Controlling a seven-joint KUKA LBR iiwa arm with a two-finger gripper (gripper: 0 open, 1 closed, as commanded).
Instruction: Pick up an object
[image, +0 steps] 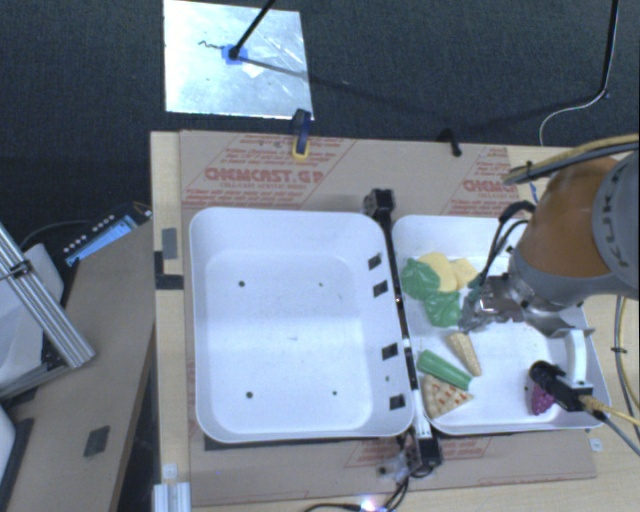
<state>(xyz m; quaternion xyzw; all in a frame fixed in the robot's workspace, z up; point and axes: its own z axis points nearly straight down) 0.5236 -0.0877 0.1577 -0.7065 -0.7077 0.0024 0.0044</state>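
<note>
Reaching in from the right, the gripper (478, 306) hangs low over the right bin (500, 415), its dark tip just beside a green leafy toy (432, 292). Whether it is wide, narrow or closed on anything cannot be told, since the wrist and the orange band (562, 225) cover most of it from above.

Inside the right bin, several small play-food pieces lie clustered along the left side. The green leafy toy sits near the top, touching a pale yellow piece (448, 268) behind it. Below them lies a cream cone-shaped piece (464, 352), then a green stick-shaped piece (443, 367), and nearest the front rim a triangular slice with red dots (443, 397). A purple object (541, 400) rests near the bin's right front corner, beside a black fitting (555, 385) on the arm's cabling.

White and shallow, the left bin (290, 322) shows a bare floor with a few small dark holes.

Much of the right bin's far right portion is hidden beneath the arm (590, 250), and the purple object is too small and partly covered to identify.
</note>
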